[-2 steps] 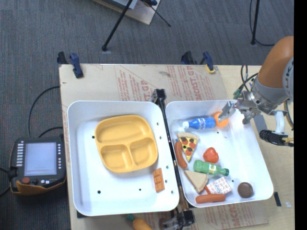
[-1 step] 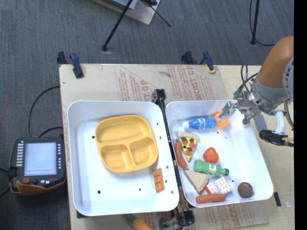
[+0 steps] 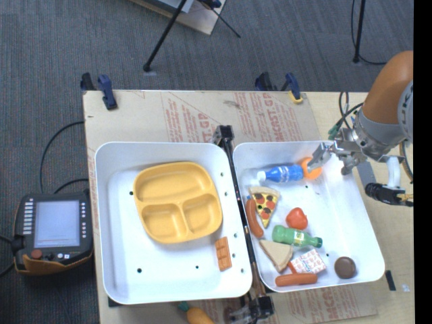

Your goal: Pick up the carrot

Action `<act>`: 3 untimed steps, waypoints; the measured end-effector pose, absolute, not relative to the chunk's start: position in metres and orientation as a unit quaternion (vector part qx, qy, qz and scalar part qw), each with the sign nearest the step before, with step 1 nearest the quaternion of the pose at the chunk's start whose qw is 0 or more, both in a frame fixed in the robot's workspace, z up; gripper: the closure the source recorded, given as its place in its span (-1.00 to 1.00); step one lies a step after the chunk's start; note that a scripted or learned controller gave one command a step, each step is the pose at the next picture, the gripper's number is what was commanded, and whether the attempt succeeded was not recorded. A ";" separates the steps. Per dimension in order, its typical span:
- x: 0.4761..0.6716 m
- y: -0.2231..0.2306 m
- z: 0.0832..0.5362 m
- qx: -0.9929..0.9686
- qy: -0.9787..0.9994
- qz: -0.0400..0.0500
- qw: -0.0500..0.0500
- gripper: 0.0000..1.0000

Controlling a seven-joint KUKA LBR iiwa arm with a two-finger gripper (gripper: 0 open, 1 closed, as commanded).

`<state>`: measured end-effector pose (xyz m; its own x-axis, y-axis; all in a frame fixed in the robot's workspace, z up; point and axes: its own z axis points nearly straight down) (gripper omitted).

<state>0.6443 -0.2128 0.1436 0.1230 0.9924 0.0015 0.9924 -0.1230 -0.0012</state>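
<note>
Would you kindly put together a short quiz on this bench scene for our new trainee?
1. True or false: the yellow plate lies in the left bin.
2. Which thing lies in the lower right corner of the right bin? A pizza slice; B brown ball; C green bottle.
3. Fill in: the orange carrot beside the gripper lies at the end of the ____ bottle.
Key: 1 true; 2 B; 3 blue, meaning the blue bottle.
</note>
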 end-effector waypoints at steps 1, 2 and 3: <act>0.644 -0.213 0.144 -0.749 -0.662 0.000 0.001 -1.00; 0.644 -0.213 0.144 -0.749 -0.662 0.000 0.001 -1.00; 0.644 -0.213 0.144 -0.749 -0.662 0.000 0.001 -1.00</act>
